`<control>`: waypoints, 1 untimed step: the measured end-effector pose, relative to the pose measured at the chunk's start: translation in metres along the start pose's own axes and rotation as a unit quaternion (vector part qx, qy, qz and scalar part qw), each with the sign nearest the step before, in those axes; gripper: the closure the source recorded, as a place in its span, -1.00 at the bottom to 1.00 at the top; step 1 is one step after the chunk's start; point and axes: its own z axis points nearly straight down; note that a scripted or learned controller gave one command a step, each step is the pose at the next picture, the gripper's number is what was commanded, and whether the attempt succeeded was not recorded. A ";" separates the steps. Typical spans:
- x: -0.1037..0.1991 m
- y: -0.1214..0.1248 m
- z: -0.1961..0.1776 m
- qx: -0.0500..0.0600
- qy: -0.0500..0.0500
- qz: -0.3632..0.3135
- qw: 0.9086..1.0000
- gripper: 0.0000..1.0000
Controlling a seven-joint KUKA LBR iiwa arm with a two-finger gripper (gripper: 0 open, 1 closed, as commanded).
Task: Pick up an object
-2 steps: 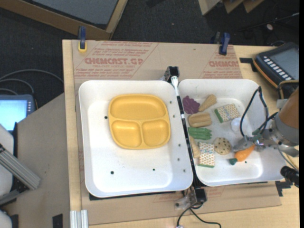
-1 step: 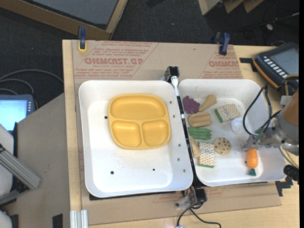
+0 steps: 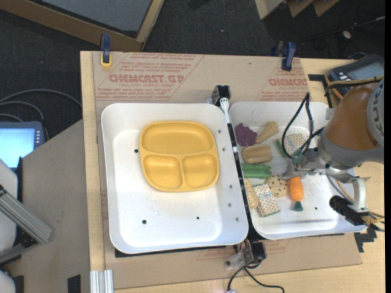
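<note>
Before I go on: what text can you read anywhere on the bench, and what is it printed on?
"CHEMCAST GP": red print on the brown sheet under the bins, top left, with smaller red lines around it too blurred to read.
"CHEMCAST": the same red print again, top right, cut short by the arm; the rest is illegible.
The yellow tray and the toy food bear no readable text.

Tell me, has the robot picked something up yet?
Not yet, by the look of it. Done: the arm has reached over the right bin, and its pincer is low among the toy food. In hand: nothing I can see; the carrot lies on the bin floor just below it. Left: grab one piece and lift it. The yellow tray in the left bin holds nothing.
</note>
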 end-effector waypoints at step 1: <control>0.093 0.079 -0.108 -0.006 0.002 -0.004 1.000 1.00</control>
